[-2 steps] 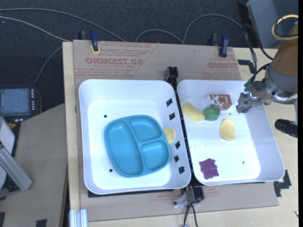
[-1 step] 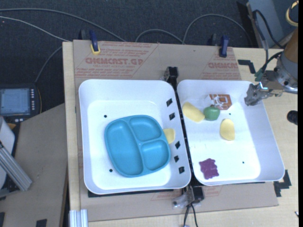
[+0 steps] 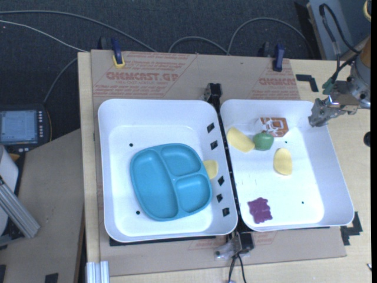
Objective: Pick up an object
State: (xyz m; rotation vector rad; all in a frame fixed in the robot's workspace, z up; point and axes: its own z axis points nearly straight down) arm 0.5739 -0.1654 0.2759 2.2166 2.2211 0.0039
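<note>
I work in a robotics lab: my bench (image 3: 177,69) is a board held by blue clamps (image 3: 118,56), with two white bins (image 3: 112,122) fixed side by side, loose cables (image 3: 194,40) trailing over dark carpet (image 3: 177,10), and a small monitor (image 3: 20,127) at the side.

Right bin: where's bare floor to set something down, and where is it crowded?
Right bin: bare floor lies between the yellow piece and the purple piece, and along its right wall. Crowded at the top: pale yellow piece, green piece and orange-white packet cluster together.
</note>
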